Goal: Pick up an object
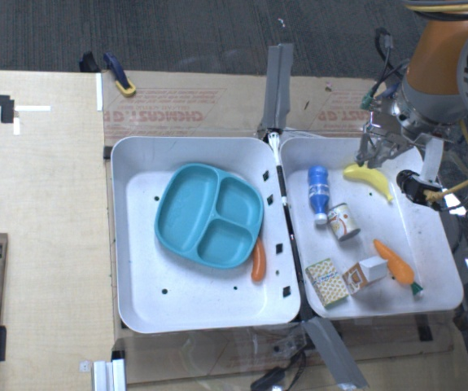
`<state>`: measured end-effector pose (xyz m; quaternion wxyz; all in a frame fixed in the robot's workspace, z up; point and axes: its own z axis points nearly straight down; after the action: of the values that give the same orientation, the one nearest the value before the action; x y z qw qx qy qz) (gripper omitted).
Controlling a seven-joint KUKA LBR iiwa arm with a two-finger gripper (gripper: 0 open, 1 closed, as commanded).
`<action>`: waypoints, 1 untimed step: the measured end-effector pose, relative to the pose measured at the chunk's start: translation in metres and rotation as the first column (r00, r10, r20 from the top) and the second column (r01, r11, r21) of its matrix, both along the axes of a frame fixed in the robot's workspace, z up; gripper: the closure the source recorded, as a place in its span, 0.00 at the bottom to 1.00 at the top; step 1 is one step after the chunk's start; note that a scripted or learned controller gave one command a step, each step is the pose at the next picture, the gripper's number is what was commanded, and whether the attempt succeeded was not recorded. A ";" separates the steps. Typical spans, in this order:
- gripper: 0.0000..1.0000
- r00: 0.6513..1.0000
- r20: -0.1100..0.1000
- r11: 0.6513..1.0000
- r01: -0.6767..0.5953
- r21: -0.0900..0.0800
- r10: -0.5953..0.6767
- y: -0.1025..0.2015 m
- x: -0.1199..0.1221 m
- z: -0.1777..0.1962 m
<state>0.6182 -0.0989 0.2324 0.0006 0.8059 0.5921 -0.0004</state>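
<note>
I see two shallow white bins side by side on the bench. The left bin [136, 300] holds a teal three-compartment plate [209, 215] of smooth moulded plastic with rounded corners, set near the bin's centre. An orange sausage-shaped piece [258, 262] lies touching the plate's rim at about 5 o'clock.

The right bin [449, 300] holds six items. A blue bottle [319, 191] with a white cap lies at about 10 o'clock of the bin's centre, cap pointing toward the near edge. A small cylindrical can [343, 221] with a printed label lies on its side just beside the bottle's cap end. A curved yellow banana [369, 179] sits at about 12 o'clock, near the far wall. An orange carrot [395, 264] with a green tip, tapered, lies at about 4 o'clock. A small carton [364, 274] with a white and brown print lies just beside the carrot. A flat patterned box [327, 282] sits at about 7 o'clock, against the near wall.

The gripper [378, 149] hangs over the far edge of the right bin, directly above the banana's far end. I cannot tell whether it is released or clenched. I see nothing grasped.
</note>
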 end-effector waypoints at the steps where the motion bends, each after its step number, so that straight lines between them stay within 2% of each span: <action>1: 0.00 1.000 -0.002 1.000 0.000 0.000 0.000 -0.001 -0.001 -0.001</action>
<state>0.6176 -0.0995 0.2315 0.0001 0.8059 0.5920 -0.0014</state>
